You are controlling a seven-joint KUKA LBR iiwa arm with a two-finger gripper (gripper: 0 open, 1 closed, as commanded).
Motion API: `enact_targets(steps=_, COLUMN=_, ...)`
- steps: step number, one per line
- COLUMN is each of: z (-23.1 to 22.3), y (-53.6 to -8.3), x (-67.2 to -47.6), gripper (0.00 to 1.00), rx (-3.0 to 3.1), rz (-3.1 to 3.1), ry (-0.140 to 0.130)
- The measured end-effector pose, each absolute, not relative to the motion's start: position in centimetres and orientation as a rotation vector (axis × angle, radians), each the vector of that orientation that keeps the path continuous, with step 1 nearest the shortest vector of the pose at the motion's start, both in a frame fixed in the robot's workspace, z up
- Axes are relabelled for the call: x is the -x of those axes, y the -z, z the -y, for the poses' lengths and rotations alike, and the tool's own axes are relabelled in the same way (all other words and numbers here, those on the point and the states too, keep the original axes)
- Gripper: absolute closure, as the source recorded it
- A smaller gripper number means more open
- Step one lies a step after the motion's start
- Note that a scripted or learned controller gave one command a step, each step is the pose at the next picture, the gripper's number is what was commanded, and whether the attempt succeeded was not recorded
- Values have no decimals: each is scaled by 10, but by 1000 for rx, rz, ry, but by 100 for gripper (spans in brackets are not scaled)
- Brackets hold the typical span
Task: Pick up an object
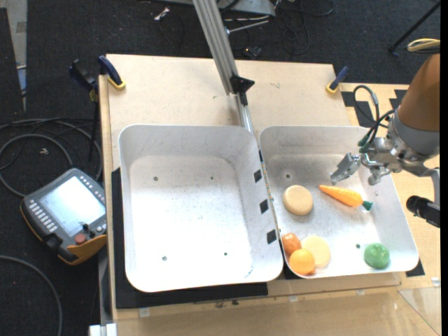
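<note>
The right bin (pixel 318 142) holds an orange carrot (pixel 341 195) with a green tip, a cream round bun (pixel 298 200), a green ball (pixel 376 255), and a cluster of a small red-orange piece (pixel 290 242), an orange fruit (pixel 302 261) and a pale round piece (pixel 317 249) at the front left corner. My gripper (pixel 360 169) hangs over the right bin's back right part, just above and behind the carrot. Its fingers (pixel 346 167) are spread apart with nothing between them.
The left bin (pixel 140 145) lies beside it on the wooden bench (pixel 175 89). A slanted metal pole (pixel 218 37) crosses the back, ending at the divide between bins. A teach pendant (pixel 63 215) sits on the floor at left. Clamps hold the bench corners.
</note>
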State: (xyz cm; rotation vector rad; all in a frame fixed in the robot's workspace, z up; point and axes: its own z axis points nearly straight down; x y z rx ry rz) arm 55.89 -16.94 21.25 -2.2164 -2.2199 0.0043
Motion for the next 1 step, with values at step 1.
enact_targets(steps=1, z=169, y=-215, x=-559, gripper=0, rx=2220, rz=2221, ry=-1)
